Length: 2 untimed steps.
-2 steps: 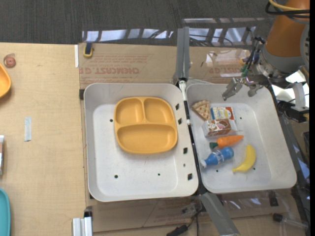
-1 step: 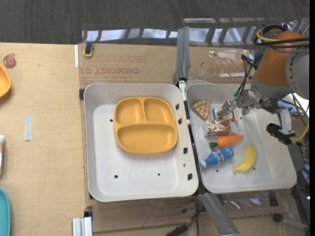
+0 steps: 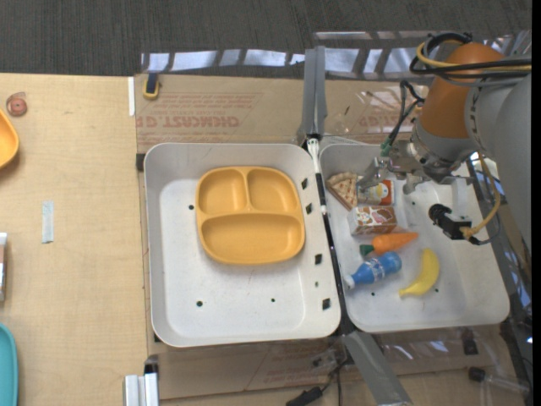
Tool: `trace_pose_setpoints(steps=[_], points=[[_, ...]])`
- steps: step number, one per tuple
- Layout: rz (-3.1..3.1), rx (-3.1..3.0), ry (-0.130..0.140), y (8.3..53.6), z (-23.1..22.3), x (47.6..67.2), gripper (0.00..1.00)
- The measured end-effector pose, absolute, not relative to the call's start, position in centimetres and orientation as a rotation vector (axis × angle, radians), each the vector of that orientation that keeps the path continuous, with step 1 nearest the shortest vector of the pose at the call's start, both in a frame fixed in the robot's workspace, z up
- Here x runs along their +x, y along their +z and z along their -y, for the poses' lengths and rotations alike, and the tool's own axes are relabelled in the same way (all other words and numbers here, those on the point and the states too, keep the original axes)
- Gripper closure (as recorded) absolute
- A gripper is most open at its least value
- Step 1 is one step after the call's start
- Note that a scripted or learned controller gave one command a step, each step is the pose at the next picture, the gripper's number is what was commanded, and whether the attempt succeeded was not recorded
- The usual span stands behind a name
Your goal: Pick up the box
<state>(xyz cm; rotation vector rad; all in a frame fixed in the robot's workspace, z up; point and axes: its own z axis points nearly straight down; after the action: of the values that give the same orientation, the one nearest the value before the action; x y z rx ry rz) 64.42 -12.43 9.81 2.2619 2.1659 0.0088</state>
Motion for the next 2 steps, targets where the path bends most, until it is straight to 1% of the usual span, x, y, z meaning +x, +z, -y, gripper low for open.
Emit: trace_pose_setpoints(steps=[1,2], points=[[-2.161,2.261,0.013,10.91,12.56,64.54,1.00],[-2.161,2.261,0.013,10.91,12.55,64.54,0.00]])
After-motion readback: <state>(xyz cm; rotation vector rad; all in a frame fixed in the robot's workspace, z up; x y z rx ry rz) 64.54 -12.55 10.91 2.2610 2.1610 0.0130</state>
